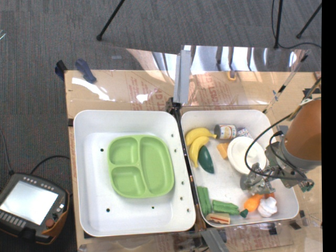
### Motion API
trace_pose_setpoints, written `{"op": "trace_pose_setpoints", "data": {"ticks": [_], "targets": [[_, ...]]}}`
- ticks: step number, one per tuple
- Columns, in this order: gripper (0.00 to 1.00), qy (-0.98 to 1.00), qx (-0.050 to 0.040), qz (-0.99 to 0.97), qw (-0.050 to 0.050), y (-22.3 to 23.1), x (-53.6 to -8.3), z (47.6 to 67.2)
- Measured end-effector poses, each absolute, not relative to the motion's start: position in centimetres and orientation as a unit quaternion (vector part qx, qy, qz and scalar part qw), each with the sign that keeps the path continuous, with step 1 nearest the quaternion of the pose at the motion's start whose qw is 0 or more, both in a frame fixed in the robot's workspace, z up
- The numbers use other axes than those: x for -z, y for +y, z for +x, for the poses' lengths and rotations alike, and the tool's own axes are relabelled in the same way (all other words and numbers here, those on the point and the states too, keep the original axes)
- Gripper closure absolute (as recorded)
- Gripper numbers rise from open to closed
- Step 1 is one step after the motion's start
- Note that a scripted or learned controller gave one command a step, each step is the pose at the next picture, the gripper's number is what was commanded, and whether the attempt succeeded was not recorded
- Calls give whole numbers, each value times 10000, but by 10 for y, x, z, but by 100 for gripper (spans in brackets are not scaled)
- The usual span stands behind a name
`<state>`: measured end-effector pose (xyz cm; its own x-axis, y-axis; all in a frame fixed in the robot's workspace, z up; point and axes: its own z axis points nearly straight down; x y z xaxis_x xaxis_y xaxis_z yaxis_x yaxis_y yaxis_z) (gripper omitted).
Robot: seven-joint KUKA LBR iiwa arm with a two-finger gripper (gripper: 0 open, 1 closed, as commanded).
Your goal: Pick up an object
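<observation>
The right bin [262,117] holds several toy foods: yellow bananas [196,140], a dark green avocado-like piece [206,161], a small tin can [226,132], a white plate [242,154], an orange carrot [252,203], a white garlic-like piece [267,207], green vegetables [215,202] and a sandwich [219,219]. My gripper [257,181] hangs low in the bin's right half, just below the plate and right above the carrot. Nothing shows between its fingers.
The left bin [89,130] carries a light green divided tray [140,166]. A clear screen stands behind both bins. A teach pendant [31,206] lies on the floor at the lower left. Tripod legs stand at the back.
</observation>
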<state>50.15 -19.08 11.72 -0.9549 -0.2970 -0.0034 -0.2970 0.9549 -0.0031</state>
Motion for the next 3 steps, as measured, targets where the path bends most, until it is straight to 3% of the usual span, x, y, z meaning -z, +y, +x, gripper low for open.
{"op": "trace_pose_setpoints", "data": {"ticks": [1,2,3], "targets": [[0,9885,-6,-1511,10,-189,-116,501],[0,9893,-19,-1457,6,-208,-87,514],[0,9689,-21,-2473,9,-108,-87,563]]}}
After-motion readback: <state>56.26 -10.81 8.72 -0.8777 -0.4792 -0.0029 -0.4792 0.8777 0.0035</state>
